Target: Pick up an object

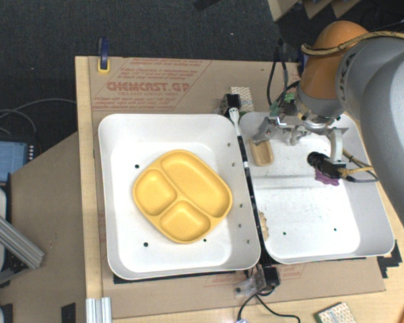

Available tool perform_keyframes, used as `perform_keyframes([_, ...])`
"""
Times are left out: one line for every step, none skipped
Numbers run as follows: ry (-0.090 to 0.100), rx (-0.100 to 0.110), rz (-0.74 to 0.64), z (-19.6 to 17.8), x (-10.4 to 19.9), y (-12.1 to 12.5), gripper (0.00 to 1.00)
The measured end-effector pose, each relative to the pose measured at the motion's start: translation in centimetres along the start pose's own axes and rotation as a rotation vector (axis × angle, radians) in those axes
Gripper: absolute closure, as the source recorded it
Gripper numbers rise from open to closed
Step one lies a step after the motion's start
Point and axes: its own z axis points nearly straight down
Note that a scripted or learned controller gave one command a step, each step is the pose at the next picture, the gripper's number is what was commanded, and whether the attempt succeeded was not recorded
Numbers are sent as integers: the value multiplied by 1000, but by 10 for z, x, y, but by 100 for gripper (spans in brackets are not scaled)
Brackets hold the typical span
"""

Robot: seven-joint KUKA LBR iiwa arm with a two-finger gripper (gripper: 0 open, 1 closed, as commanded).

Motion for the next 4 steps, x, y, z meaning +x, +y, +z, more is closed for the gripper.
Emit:
perform_keyframes([0,-2,2,0,-4,0,0])
perform_keyframes([1,-4,2,0,-12,0,0])
perform_keyframes([1,-5,1,0,-17,0,0])
perform_keyframes([1,-5,1,0,-17,0,0])
